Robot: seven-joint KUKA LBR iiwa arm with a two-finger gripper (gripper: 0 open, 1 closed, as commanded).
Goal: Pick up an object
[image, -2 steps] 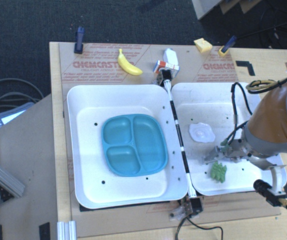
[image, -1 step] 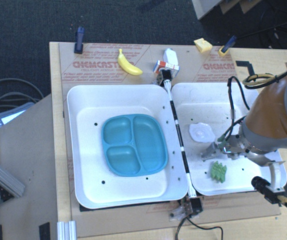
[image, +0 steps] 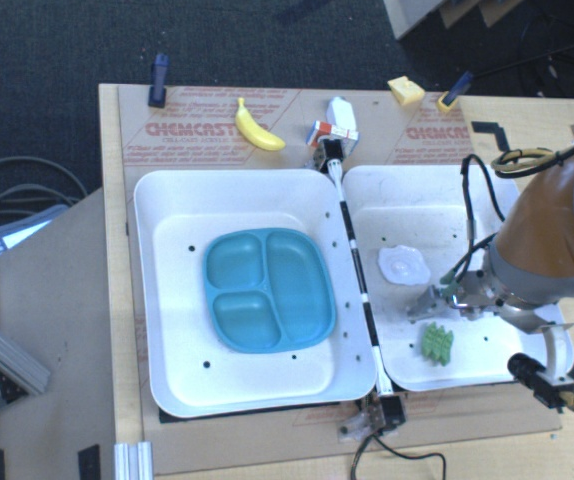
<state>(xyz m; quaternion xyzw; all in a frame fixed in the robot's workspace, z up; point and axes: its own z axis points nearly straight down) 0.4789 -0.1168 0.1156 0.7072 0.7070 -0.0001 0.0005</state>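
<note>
The gripper (image: 429,306) hovers just above the green toy (image: 436,342); its grip is unclear.

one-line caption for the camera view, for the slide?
KUKA arm's gripper low in the right white bin between a green leafy toy and a white disc; blue divided plate in left bin.

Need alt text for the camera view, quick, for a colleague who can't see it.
The gripper hovers in the right bin between a green toy and a white disc. The left bin holds a blue divided plate; a banana lies behind it.
</note>
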